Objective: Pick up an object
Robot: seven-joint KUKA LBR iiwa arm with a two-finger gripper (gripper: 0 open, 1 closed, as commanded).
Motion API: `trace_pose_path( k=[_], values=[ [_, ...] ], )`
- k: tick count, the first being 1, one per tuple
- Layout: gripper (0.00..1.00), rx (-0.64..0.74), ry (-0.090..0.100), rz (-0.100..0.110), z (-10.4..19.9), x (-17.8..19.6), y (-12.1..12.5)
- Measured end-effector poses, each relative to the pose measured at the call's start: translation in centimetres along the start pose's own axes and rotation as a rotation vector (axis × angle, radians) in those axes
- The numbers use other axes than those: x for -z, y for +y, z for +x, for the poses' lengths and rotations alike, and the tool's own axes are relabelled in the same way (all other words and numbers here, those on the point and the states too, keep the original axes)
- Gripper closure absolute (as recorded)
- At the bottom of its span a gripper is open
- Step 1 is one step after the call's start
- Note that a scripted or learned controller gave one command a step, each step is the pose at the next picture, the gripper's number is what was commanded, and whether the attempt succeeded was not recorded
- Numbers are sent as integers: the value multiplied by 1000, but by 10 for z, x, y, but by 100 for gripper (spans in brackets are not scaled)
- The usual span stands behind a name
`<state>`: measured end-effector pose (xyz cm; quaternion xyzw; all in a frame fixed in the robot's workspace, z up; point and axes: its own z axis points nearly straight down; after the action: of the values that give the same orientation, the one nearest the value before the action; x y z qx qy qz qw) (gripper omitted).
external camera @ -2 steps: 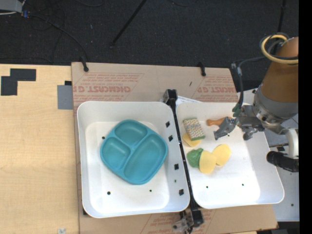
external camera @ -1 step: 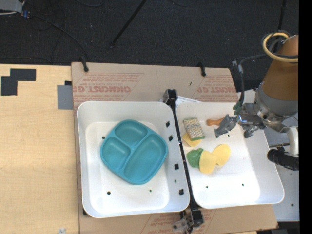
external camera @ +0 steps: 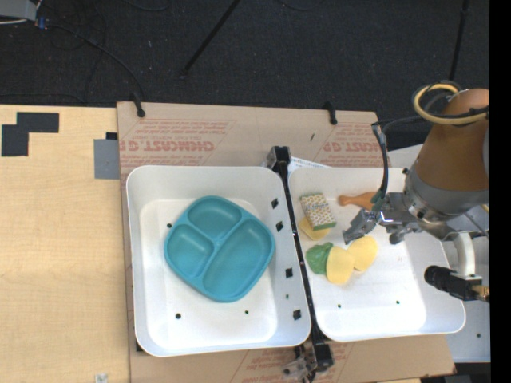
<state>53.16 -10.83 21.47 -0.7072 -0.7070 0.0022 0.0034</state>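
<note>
The gripper (external camera: 361,223) is hanging over the right bin (external camera: 415,313), just above the yellow pieces (external camera: 350,262), likely lining up a grab; whether its fingers are apart, I cannot tell.

Right bin (external camera: 399,309), near its left wall: a patterned yellow-and-green block (external camera: 317,211) lies tilted, with a green piece (external camera: 318,257) below it touching two pale yellow pieces (external camera: 350,262). An orange piece (external camera: 357,200) lies just beside the block, toward the far wall.
</note>
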Motion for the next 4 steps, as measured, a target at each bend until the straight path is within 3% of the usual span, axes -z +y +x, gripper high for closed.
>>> trace_pose_path(
  k=[2, 3, 4],
  values=[
    [0, 0, 0, -1, -2, -104, -1],
    [100, -5, 0, 0, -3, -93, -1],
    [100, -4, -1, -7, -11, -48, -5]
  ],
)
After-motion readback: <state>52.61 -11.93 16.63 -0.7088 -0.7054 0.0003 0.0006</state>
